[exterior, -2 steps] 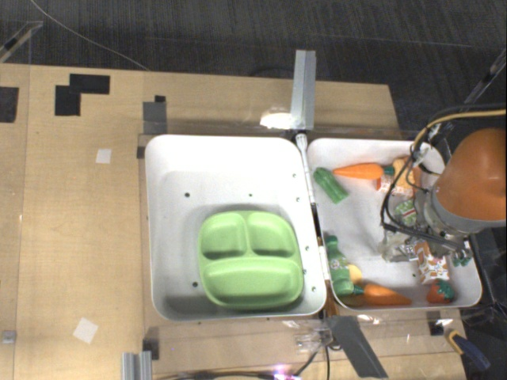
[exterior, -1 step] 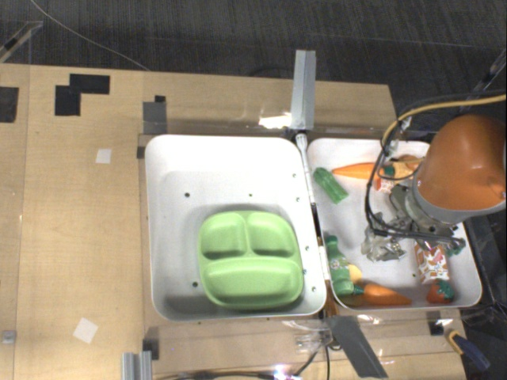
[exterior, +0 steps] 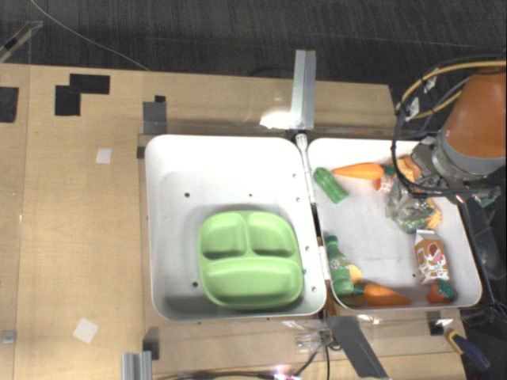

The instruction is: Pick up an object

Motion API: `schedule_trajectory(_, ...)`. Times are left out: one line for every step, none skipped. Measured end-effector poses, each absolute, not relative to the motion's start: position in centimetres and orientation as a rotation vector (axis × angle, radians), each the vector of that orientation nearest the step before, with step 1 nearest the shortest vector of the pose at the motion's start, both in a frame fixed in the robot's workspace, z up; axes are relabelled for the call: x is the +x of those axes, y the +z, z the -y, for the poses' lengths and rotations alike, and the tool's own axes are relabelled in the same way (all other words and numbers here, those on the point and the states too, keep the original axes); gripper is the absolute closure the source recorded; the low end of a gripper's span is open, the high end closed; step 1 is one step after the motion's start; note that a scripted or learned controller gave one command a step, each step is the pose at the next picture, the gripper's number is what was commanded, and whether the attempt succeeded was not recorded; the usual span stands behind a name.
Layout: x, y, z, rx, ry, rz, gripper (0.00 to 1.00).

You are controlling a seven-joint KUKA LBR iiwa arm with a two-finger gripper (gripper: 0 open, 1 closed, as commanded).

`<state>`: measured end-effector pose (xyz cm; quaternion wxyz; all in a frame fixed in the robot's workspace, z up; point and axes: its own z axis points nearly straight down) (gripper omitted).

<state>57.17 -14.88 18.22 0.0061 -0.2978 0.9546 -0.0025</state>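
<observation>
A: We see two shallow white bins on the pale wooden table (exterior: 71, 236), smooth plastic with rounded corners. The left bin (exterior: 170, 180) carries a matte green tray (exterior: 250, 258) with three compartments, lying toward the bin's near edge.

B: And the right bin (exterior: 372, 252) carries the small things. We make out an orange carrot (exterior: 360, 170) with a tapered shape along its far edge, and a short green cylinder (exterior: 329, 185), tilted, just beside the carrot's tip, near the far left corner.

A: At the near left corner we count a green bottle-shaped piece (exterior: 334, 258), something yellow next to it, and a second carrot (exterior: 382, 294) lying along the near edge. A red and white carton (exterior: 431, 260) with print on it sits by the right edge, with a small red and green item (exterior: 440, 292) just below it in the near right corner.

B: The arm (exterior: 475, 133), grey with a glossy orange band, comes in over the far right corner. Its pincer (exterior: 410, 210) hangs over a crinkly, clear-looking thing there. We cannot tell how far it is open, nor whether it grips anything.
</observation>
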Motion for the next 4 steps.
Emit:
schedule_trajectory(58.5,16.3,19.0,-1.284,-0.006,-2.857,1.00)
schedule_trajectory(58.5,16.3,18.9,-1.285,-0.006,-2.856,0.00)
schedule_trajectory(56.6,11.2,19.8,-1.317,-0.017,-2.827,0.00)
schedule_trajectory(51.0,9.3,19.7,-1.351,-0.013,-2.805,0.00)
